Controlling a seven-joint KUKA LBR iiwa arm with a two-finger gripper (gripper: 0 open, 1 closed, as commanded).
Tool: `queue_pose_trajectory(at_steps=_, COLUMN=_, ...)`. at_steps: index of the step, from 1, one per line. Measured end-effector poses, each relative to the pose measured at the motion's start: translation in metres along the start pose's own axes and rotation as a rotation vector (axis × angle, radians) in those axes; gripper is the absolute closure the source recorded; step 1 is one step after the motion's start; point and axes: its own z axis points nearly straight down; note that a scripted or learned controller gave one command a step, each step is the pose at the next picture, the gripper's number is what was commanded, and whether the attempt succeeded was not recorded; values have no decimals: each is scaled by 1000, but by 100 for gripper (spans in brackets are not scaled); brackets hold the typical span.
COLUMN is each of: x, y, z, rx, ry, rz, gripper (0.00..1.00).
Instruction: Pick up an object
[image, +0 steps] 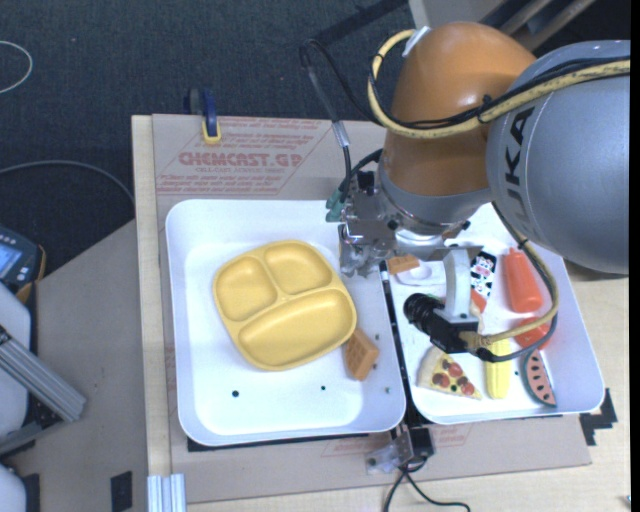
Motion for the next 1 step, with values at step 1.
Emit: queue_pose_trajectory(at_steps=1, x=-1, y=-1, z=-12, rx=-2, ry=0, rz=0, gripper=100)
